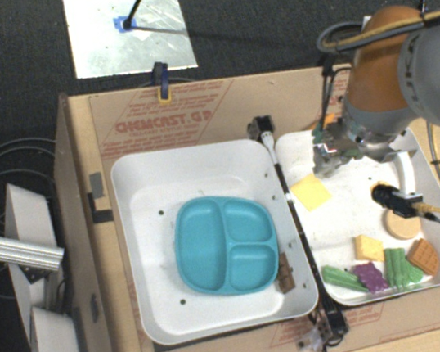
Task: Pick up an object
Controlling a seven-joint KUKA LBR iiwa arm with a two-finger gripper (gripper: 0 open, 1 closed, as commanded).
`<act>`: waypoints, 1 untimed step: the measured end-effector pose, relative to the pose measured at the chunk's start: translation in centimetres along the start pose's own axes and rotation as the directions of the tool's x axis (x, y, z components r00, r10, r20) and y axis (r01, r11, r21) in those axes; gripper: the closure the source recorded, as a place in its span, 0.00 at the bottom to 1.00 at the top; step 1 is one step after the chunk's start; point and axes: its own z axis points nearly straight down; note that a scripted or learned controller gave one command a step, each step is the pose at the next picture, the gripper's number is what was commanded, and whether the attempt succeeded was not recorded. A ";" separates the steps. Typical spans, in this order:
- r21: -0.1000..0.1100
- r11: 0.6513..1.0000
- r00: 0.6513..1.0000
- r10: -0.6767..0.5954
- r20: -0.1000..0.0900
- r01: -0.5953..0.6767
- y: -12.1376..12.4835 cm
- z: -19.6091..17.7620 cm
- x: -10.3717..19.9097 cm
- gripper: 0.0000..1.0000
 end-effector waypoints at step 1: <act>0.003 1.000 1.000 0.008 0.002 -0.008 -2.5 0.1 -3.1 1.00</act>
